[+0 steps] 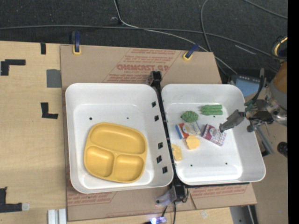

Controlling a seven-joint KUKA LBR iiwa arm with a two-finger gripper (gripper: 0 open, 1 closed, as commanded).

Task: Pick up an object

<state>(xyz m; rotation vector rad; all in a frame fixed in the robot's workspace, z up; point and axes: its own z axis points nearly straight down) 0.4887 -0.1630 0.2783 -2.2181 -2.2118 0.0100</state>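
Two white bins sit side by side on the tabletop point(28, 125). The left bin point(77, 101) holds one yellow divided tray point(115, 151) with three compartments. The right bin point(233, 167) holds six small things clustered left of its middle: one green bumpy lump point(189, 116), one green pod-shaped piece point(211, 109), one red and white packet point(185, 130), one yellow wedge point(193, 143), one pale yellow crumbly bit point(176, 151) near the divider, and one purple-pink packet point(213, 135). The end effector point(224, 126) reaches in from the right, its tip just over that purple-pink packet; I cannot tell from here whether it is spread or pressed together.
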